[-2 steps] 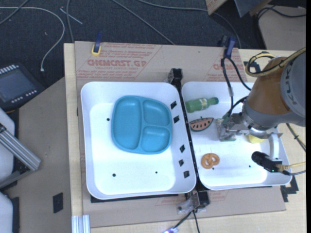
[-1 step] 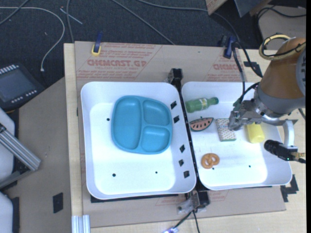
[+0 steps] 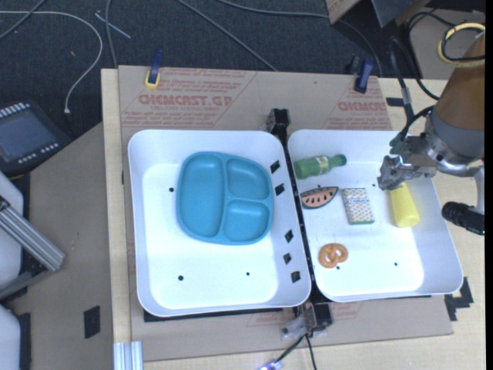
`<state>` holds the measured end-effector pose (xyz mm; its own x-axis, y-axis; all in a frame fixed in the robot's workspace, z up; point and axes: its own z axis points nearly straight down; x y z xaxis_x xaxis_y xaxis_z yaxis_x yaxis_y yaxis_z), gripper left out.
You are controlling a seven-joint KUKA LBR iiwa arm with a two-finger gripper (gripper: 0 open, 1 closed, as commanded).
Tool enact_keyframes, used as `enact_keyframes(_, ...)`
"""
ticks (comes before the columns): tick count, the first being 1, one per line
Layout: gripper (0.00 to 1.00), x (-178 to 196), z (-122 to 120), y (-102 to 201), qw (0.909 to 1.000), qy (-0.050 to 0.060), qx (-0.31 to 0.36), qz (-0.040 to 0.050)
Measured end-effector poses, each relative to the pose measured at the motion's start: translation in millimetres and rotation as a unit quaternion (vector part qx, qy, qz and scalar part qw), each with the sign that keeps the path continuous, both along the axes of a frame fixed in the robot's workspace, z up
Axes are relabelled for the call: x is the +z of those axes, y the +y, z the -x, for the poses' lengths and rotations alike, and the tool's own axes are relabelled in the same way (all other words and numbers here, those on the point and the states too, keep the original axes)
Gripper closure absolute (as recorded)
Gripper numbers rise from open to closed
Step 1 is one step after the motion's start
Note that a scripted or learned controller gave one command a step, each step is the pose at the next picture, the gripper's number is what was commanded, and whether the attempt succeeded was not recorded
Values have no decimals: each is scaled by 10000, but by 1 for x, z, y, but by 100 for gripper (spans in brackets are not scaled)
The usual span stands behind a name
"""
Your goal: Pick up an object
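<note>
Hand (image 3: 394, 177) grip unclear, at yellow block's (image 3: 404, 206) upper end | block's long axis runs near-to-far, slightly tilted

The arm (image 3: 462, 99) is cut off by the right edge. The claw (image 3: 397, 172) is a dark, blurred cluster whose parts blend together. It overlaps the top end of a yellow object (image 3: 404, 206), hiding that end.

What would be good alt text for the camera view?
The gripper hangs over the right bin, just above a yellow block; nearby lie a green bottle, a pretzel and a watermelon slice.
</note>
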<state>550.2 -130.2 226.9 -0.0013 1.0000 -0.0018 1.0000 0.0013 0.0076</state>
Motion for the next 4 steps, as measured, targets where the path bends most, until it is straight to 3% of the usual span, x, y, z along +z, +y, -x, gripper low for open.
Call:
enact_keyframes(1, 100, 51, -9, -6, 10000, 0, 0, 1)
enact_keyframes(2, 100, 49, -11, 51, 10000, 43, 23, -20)
enact_keyframes(4, 100, 41, 12, 147, 10000, 56, 18, -23)
